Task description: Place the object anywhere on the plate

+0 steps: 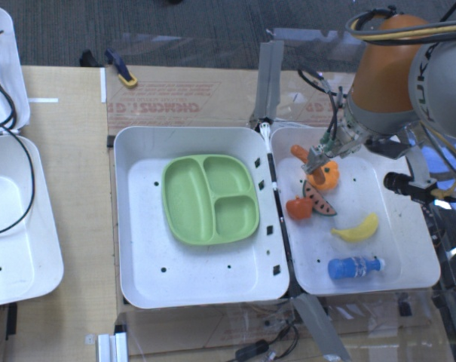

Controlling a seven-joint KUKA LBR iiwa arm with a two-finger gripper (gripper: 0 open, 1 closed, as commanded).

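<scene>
- Hovering low at the right bin's far-left corner, the gripper is seen over the orange toy; its opening cannot be told.
- Judged light, rigid, smooth; best pinched across its round middle.
- The green plate is centred in the left bin.

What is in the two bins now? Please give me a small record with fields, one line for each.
left bin: holds the green plate, three compartments, nothing on it
right bin: holds toy food and a bottle
gripper: low over the orange fruit, at the back of the right bin
watermelon slice: beside the red piece
banana: lies apart, nearer the front
blue bottle: on its side, at the front
task state: no object on the plate yet
</scene>
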